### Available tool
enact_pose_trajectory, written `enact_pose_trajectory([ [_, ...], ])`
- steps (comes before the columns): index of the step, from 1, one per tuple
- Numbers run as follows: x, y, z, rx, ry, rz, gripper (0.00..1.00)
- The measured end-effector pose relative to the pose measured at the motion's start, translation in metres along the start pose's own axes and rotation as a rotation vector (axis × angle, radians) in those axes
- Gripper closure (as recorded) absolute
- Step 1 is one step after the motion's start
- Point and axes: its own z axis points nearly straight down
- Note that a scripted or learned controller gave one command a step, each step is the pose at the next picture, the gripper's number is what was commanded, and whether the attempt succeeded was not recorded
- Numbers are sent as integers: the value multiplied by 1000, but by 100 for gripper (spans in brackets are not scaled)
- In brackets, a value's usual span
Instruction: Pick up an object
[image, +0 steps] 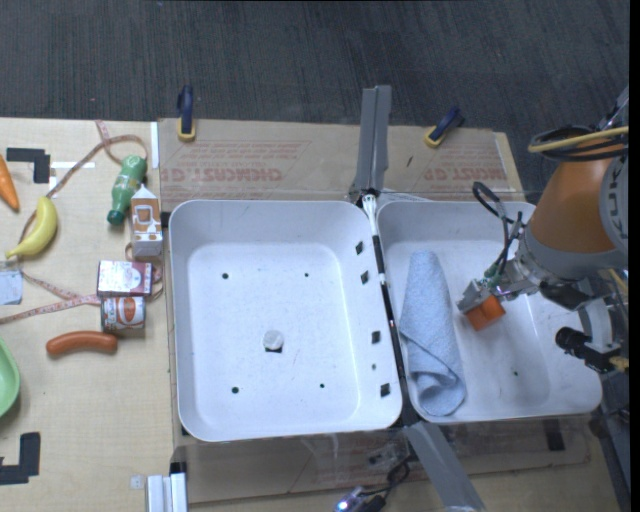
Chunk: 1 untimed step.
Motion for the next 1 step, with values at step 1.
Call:
enact_pose_trajectory([
  [1, 65, 59, -91, 1, -1, 157, 100],
])
